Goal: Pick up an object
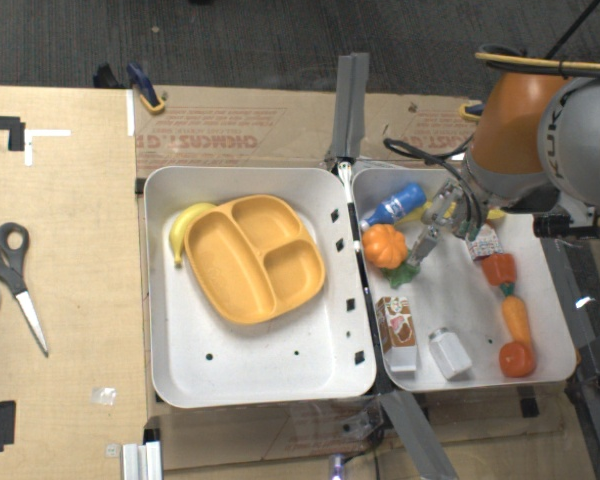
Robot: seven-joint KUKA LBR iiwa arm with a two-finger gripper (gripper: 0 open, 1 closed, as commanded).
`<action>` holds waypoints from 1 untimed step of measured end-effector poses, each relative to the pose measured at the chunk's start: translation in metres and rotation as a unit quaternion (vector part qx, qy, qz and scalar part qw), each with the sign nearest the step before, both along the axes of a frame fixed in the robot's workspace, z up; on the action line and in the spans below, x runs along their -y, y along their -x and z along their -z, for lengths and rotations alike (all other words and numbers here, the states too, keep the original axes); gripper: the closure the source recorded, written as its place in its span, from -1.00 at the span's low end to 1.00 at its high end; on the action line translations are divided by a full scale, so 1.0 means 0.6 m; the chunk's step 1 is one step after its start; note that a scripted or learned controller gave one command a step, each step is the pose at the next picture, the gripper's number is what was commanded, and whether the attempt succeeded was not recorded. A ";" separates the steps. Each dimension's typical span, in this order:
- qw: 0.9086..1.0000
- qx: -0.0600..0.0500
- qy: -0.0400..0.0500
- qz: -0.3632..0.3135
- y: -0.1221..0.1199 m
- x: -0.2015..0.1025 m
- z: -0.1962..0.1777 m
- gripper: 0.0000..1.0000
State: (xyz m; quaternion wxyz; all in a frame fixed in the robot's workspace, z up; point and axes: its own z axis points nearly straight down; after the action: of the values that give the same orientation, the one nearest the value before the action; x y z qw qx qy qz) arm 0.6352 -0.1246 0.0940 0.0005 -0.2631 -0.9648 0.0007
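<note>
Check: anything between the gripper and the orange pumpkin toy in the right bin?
Nothing visible. The gripper hangs just right of the pumpkin toy, with bare bin floor between them. The blue bottle lies close behind the pumpkin and a green piece sits just in front of it, so both could get bumped.

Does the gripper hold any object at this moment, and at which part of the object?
Nothing is held. The gripper hangs open in the right bin, close beside the orange pumpkin toy, with nothing between its fingers.
</note>
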 end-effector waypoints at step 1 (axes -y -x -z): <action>1.000 0.002 0.000 0.006 0.119 0.061 0.003 -1.00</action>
State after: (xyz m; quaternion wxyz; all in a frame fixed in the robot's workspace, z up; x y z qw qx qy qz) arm 0.5639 -0.1613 0.0922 -0.0009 -0.2692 -0.9631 0.0002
